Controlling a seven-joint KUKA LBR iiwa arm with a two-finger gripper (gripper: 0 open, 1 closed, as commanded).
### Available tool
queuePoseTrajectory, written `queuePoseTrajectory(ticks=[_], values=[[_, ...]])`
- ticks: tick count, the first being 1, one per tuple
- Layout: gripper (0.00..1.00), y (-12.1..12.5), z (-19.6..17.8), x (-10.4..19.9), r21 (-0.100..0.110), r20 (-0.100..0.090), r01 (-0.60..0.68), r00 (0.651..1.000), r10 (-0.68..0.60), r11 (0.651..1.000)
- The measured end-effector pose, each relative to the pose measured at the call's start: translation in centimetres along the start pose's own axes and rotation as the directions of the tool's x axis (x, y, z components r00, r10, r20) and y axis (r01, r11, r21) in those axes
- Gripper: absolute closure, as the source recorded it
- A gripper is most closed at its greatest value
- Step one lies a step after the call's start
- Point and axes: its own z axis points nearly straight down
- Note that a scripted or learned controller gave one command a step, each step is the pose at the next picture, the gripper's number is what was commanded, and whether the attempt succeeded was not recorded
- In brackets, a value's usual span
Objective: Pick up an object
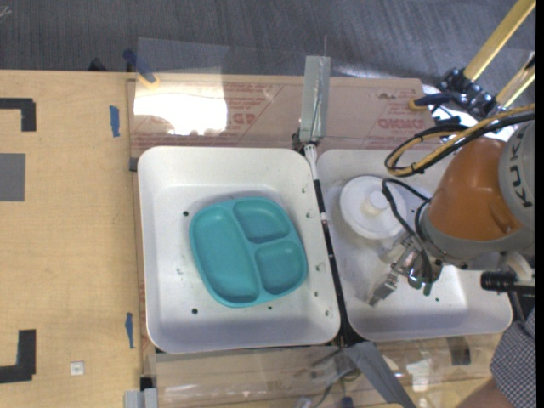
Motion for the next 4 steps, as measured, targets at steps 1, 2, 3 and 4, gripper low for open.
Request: queuePoseTrajectory(ticks=[1,2,3,4], values=[[0.00,1.37,0.02,-0.96,-0.002,0.003,-0.266,0.964,0.266,0.964],[1.00,1.51,-0.86,-1.12,-0.005,0.009,-0.265,0.964,0.265,0.964],[0.00,1.58,-0.80,-1.03,-0.004,0.007,-0.264,0.965,0.264,0.965],[0.00,1.54,-0.78,-1.04,-0.003,0.007,-0.265,0.964,0.265,0.964]])
